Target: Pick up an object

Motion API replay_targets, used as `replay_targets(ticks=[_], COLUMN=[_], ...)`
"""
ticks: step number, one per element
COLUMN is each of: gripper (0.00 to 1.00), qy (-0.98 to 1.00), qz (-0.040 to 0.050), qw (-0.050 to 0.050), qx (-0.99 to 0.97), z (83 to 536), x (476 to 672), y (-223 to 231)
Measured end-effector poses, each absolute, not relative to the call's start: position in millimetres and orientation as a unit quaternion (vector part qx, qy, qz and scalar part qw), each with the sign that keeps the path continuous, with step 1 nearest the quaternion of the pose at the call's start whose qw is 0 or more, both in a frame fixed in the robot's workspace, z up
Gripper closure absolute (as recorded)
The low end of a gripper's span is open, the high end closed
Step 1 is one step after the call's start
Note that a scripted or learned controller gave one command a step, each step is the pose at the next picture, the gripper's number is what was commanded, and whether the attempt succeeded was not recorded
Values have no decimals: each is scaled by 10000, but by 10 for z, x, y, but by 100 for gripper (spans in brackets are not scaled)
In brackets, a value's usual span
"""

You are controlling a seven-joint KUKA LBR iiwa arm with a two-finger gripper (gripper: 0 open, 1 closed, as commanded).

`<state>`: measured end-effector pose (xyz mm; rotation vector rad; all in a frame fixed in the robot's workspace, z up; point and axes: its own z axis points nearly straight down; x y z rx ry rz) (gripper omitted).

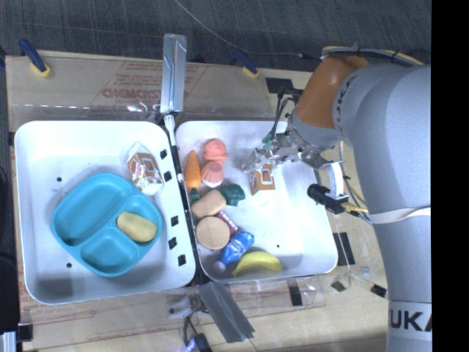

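Note:
My gripper (262, 161) hangs over the upper middle of the right bin (308, 229). It is shut on a small brown and white packet (263, 180), which sticks out below the fingertips just above the bin floor. Left of it in the same bin lie a pink round toy (215, 150), a pink cupcake (212, 172), an orange carrot (192, 169), a dark green piece (234, 193), a tan bun (209, 203), a round brown disc (212, 233), a blue toy (236, 247) and a yellow banana (256, 263).
The left bin (37, 270) holds a blue divided plate (80, 218) with a yellow potato-like piece (137, 226) on it, and a second brown and white packet (144, 169) by the divider. The grey arm (381, 145) covers the right bin's right side.

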<state>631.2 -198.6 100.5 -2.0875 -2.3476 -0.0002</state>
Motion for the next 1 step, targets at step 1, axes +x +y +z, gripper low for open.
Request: replay_targets(ticks=[1], gripper=[100], qy=[-7296], qz=[-17], qw=[-15], qx=[-6838], z=[2065], x=[6110], y=[-1183])
